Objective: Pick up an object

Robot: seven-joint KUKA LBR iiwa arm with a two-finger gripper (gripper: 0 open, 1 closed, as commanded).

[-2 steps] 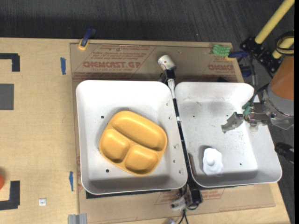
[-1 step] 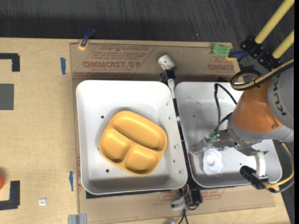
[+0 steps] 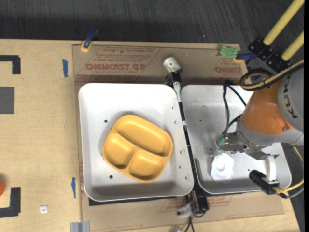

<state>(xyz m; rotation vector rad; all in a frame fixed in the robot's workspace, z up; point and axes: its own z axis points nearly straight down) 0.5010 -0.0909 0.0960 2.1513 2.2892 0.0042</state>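
White bottle [image 3: 221,167] lies in right bin [image 3: 203,108] near table's front edge, just under the pincer [image 3: 227,146], grip state unclear; farther left, yellow sectioned tray [image 3: 137,146] fills left bin [image 3: 96,105].

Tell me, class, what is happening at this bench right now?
A grey and orange robot arm reaches in from the right and sits low over the right bin. Just below its wrist lies a small white object on that bin's floor; whether it is gripped cannot be told. The left bin holds a yellow sectioned tray, lying untouched.
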